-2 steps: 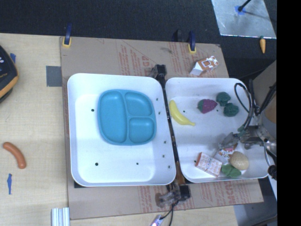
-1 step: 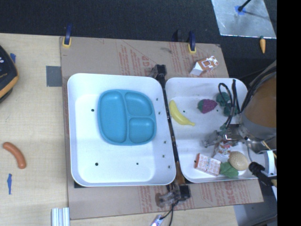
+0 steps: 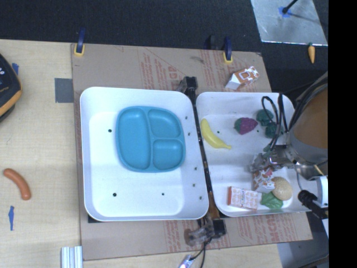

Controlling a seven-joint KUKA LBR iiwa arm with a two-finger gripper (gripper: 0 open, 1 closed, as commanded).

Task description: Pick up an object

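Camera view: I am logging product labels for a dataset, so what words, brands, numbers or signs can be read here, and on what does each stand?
No text can be read here.
Cardboard sheet under the bins: faint red lettering, too blurred to read.
Small carton on the cardboard: orange and white print, too small to read.
Flat packet in the right bin: red markings, unreadable.
Wrapper near the gripper: red and white print, unreadable.

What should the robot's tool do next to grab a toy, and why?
Probably dip straight down a little: the tool hovers over the cluttered right bin, just above a small packet, with nothing visibly gripped yet.
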